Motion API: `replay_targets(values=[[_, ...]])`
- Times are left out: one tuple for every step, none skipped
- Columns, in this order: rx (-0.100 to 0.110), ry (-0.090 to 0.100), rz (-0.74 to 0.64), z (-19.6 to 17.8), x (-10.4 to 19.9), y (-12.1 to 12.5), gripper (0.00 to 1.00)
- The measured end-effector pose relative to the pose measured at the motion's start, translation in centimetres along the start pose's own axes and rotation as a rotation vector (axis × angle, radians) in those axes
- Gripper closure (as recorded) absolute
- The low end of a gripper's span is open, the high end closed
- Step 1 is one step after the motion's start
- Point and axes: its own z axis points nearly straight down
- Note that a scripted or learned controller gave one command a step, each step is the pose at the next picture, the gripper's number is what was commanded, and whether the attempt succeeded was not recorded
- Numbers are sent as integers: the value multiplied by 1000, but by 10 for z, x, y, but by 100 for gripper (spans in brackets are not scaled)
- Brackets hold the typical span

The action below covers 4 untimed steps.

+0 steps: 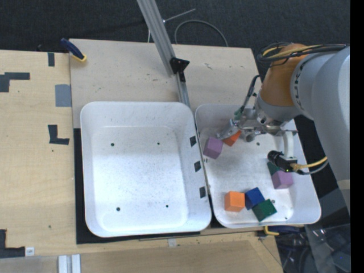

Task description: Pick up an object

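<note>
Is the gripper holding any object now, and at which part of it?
It cannot be told. The gripper sits low in the right bin, beside a small orange-red piece.

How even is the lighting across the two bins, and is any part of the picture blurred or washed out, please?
In the camera view, the left bin is brightly lit, its floor nearly washed out; the right bin is evenly lit, with soft shadows beside the purple block and orange block; the tool looks slightly soft, its details hard to resolve; the arm's grey casing is bright.
</note>
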Motion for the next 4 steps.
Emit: replay_targets(values=[[23,-5,-1,3,23,50,0],[20,-4,0,3,22,49,0],[20,-4,0,3,22,49,0],[20,-4,0,3,22,49,0]])
